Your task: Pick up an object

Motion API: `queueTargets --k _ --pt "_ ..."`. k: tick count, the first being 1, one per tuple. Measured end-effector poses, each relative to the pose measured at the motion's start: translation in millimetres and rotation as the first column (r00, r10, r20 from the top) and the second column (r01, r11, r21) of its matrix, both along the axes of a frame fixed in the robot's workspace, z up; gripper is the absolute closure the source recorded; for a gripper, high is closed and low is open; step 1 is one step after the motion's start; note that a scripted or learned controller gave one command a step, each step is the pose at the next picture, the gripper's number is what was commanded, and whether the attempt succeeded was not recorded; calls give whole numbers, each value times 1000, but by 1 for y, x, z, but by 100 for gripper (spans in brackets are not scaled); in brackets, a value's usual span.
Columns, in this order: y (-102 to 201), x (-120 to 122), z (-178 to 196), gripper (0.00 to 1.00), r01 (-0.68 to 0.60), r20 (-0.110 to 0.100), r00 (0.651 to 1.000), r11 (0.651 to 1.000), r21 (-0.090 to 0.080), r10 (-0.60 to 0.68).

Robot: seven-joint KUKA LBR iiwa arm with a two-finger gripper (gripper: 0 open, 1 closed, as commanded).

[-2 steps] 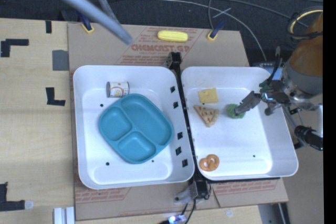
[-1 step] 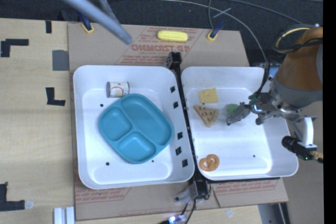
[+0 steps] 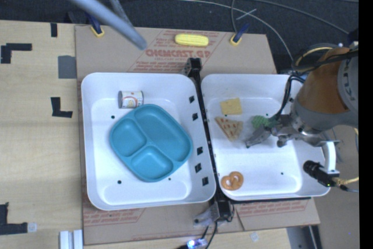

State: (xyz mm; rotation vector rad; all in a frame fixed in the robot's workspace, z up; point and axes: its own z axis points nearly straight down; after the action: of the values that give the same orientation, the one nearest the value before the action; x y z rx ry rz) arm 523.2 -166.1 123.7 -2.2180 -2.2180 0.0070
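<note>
Looking down at two white bins side by side on a sheet of cardboard (image 3: 169, 54). Got the grey arm (image 3: 324, 95) reaching in from the right, over the right bin (image 3: 262, 88), with the gripper (image 3: 254, 138) down low near the middle of that bin.

Can't tell if the claw is released or clenched, too dark and blurry at the tip. Nothing visibly pinched in it either, so not calling it a grab.

Closest to it: a small green piece (image 3: 258, 122), just beside the claw on the far side, maybe touching it, hard to say. Lying flat on the bin floor by the look of it.

Also in the right bin:
- yellow square (image 3: 231, 107), toward the divider and the far wall
- tan waffle-patterned wedge (image 3: 229, 127), just in front of the square and left of the claw
- little pretzel (image 3: 232, 181), near the front corner, well apart from the claw

Over in the left bin (image 3: 93, 143): big blue divided plate (image 3: 150, 141) taking up the middle, plus a small can (image 3: 130, 100) on its side just behind it.

Outside the bins – a yellow corn cob (image 3: 191, 40) on the cardboard past the far rims.
</note>
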Motion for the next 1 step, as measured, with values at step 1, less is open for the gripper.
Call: queueTargets --k 1 --pt "0 0 -41 0 -1 6 1000 1000 -2 1"
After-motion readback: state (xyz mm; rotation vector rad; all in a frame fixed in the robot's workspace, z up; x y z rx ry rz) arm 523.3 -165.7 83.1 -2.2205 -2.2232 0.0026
